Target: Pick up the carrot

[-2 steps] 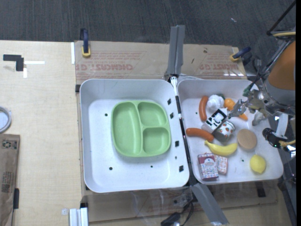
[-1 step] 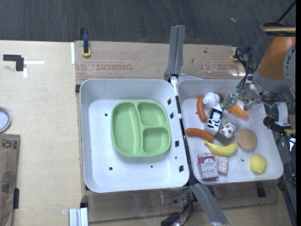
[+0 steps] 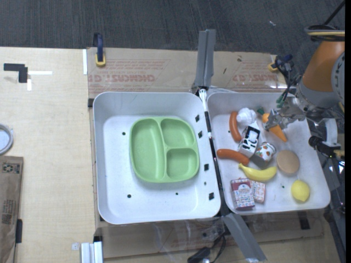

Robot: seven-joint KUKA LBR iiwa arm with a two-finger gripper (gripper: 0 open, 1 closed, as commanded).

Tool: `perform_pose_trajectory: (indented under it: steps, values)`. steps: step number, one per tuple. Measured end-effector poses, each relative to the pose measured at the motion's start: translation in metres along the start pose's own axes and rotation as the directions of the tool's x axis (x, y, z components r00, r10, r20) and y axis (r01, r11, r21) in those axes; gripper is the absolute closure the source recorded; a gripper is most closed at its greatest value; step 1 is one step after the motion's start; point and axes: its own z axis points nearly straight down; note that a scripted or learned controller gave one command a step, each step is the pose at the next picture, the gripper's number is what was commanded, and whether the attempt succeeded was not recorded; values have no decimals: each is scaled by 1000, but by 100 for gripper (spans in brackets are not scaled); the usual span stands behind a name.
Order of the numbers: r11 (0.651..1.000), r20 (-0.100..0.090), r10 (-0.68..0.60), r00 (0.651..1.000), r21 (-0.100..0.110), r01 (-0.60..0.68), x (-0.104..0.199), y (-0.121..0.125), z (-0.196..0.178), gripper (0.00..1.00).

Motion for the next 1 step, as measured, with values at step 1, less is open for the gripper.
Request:
perform_pose_trajectory:
  steps: [1]
  values:
    - [811,-1,585,811,-7,-585,63,12,-107,100]
